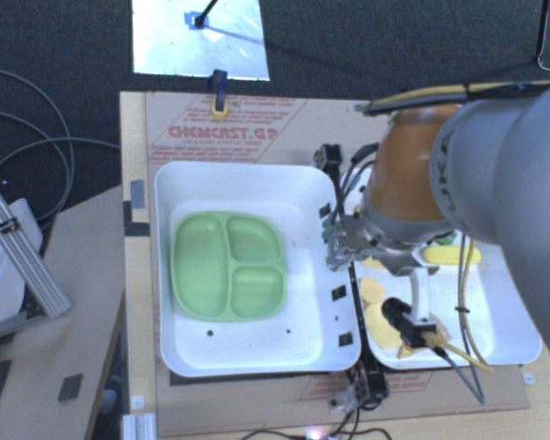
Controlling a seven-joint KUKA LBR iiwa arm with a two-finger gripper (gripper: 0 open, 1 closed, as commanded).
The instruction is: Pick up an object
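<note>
- Where the right bin (518, 342) is forming its near left corner, pale yellow pieces (374, 293) are lying.
- Gripper (362, 246) is hovering just beyond them; open or closed, I cannot tell.
- Green plate (227, 266) is sitting mid left bin (257, 177).

Two bins sit side by side on a board (229, 126) laid on the surface (82, 246). A divided plate (227, 266) lies flat in the left bin (247, 174), toward its left side; small items (374, 293) lie in the right bin (513, 337) near its left wall, beneath the arm (458, 172).
</note>
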